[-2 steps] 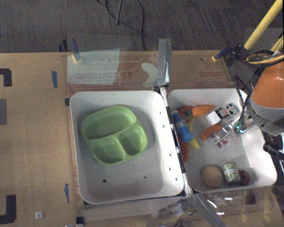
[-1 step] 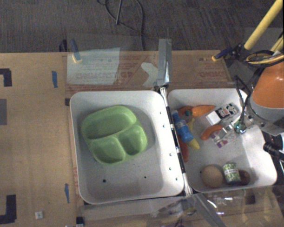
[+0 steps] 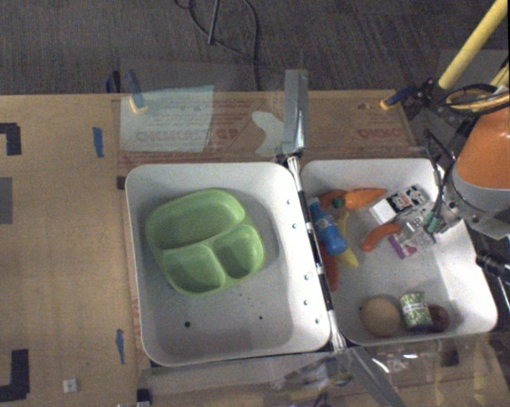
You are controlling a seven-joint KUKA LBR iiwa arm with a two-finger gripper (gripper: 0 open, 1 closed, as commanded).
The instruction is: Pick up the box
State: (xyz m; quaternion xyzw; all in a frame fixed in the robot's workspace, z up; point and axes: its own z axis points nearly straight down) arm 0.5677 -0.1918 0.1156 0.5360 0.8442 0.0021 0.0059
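The box is small and white with black markings. It lies in the upper middle of the right bin, just right of an orange carrot. My gripper hangs low over the bin, directly below and slightly right of the box and close to it. It also sits over a small purple item and the right end of a second orange piece. Nothing can be seen held in it. The arm's orange band is at the right edge.
A blue bottle, a yellow piece and a red piece lie along the right bin's left wall. A potato, a green can and a dark round item sit at its front. The left bin holds a green divided plate.
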